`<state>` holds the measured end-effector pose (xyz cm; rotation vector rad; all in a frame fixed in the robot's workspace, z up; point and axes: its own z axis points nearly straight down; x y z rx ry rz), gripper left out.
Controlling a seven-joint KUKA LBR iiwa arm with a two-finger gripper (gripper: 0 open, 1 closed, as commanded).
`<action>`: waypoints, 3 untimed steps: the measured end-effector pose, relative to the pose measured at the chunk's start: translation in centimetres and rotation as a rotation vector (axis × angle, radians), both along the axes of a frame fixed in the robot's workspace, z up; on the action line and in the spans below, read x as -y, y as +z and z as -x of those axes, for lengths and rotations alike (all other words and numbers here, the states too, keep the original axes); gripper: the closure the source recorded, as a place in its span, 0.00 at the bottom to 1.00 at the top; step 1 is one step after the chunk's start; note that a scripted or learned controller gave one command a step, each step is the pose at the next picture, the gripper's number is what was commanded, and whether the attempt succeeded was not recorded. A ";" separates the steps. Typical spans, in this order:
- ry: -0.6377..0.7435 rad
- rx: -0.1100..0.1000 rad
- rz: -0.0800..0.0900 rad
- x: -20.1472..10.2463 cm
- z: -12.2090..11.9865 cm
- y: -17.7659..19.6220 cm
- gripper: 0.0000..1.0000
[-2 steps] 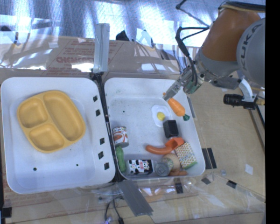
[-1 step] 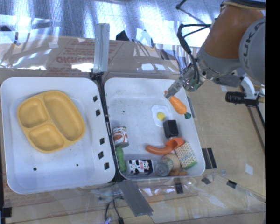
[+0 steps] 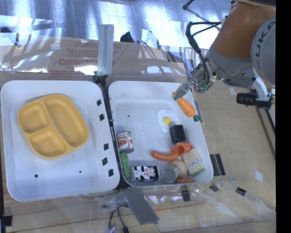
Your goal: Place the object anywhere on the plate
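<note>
The gripper [image 3: 180, 95] is clenched on the orange carrot [image 3: 186, 107], which hangs over the right bin [image 3: 136, 93] near its right wall. The yellow three-compartment plate [image 3: 52, 125] lies in the left bin [image 3: 19, 178]. The labels on the small can [image 3: 125, 141] and the black-and-white carton [image 3: 145, 173] are too small to read.

The yellow three-compartment plastic plate [image 3: 52, 125] lies in the left white shallow bin [image 3: 19, 178], while the right white shallow bin [image 3: 136, 93] holds a toy fried egg [image 3: 165, 120] behind a small black block [image 3: 177, 133], with an orange toy carrot [image 3: 186, 107] at its right rim.
</note>
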<state>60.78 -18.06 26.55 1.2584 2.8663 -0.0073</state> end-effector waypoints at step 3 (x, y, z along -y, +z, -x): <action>-0.432 -0.015 -0.010 2.9 -2.1 -6.2 1.00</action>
